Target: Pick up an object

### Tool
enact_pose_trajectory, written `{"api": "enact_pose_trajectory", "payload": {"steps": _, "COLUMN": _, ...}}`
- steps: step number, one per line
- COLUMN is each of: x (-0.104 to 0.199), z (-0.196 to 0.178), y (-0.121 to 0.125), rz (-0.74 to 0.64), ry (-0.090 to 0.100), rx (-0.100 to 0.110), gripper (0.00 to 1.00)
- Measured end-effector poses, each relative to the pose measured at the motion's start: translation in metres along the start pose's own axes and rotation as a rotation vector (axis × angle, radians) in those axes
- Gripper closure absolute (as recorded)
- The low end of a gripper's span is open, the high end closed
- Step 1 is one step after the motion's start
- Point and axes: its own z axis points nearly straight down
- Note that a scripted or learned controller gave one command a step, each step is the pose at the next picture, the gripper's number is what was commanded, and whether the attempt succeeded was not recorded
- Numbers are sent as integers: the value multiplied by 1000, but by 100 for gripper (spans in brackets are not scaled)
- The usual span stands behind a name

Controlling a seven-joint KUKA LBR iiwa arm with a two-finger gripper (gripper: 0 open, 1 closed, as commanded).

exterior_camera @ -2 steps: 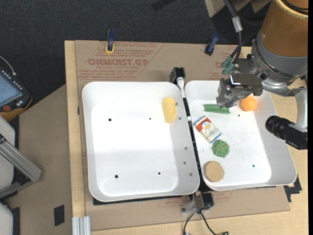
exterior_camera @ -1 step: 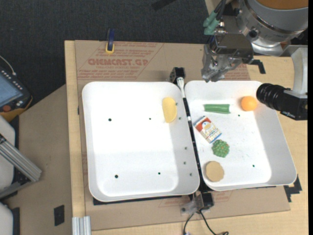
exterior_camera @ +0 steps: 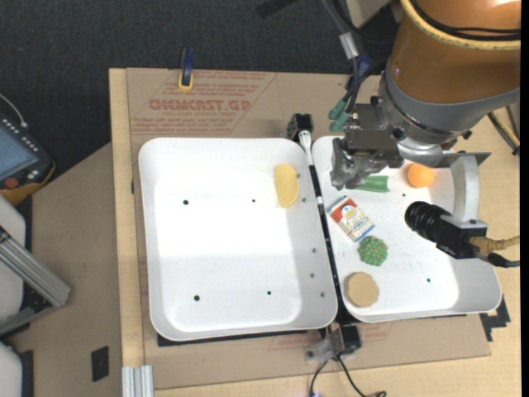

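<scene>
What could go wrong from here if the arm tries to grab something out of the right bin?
The gripper hangs over the top left corner of the right bin, close to the divider wall, so a descent might clip that wall. The green object lies partly under the gripper, so a grasp may only nudge it. The orange ball could roll away if touched.

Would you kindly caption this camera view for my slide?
Gripper hovering over the right bin near a green item; a yellow piece lies in the left bin.
</scene>
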Motion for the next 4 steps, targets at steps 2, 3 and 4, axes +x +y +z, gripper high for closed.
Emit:
{"api": "enact_pose_trajectory", "payload": {"steps": 2, "x": 3, "z": -66, "y": 0, "rz": -8, "ry": 7, "rx": -21, "gripper": 100}}
{"api": "enact_pose_trajectory", "payload": {"steps": 3, "x": -71, "z": -121, "y": 23, "rz": 4, "ry": 1, "rx": -21, "gripper": 100}}
{"api": "enact_pose_trajectory", "payload": {"steps": 4, "x": -69, "z": -40, "y": -1, "rz": -2, "ry": 3, "rx": -3, "gripper": 100}}
